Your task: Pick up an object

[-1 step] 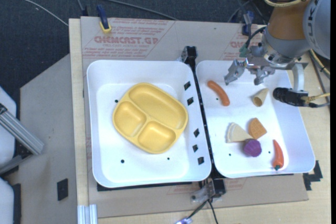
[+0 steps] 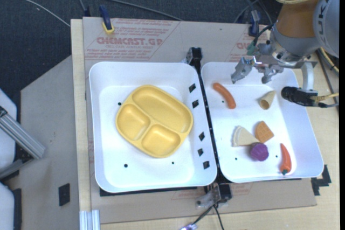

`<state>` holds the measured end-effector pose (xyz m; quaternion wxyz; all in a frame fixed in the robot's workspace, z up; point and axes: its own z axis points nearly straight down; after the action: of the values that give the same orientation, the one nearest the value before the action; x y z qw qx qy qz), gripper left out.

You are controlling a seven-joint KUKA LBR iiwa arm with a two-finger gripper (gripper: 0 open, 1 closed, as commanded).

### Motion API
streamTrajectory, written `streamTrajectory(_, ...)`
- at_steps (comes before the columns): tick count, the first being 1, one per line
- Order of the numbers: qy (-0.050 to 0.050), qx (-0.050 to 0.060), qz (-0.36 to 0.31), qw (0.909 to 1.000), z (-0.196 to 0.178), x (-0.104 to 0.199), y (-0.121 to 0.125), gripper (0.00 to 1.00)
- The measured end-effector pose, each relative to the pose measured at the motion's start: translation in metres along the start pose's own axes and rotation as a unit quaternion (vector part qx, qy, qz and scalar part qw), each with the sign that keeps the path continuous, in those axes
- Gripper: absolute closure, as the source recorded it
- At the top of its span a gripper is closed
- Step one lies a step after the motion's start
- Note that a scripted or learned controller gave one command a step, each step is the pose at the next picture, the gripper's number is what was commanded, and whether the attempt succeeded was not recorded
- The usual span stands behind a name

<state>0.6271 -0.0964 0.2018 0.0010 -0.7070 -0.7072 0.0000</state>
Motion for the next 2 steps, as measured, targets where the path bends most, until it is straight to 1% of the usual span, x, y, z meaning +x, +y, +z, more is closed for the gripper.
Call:
streamTrajectory(1, 0.000, 0.002, 0.000, 1.0000, 0.042, 0.002, 0.002, 0.00)
streamTrajectory(2, 0.000, 0.002, 0.001, 1.0000, 0.089, -0.005, 0.000, 0.00)
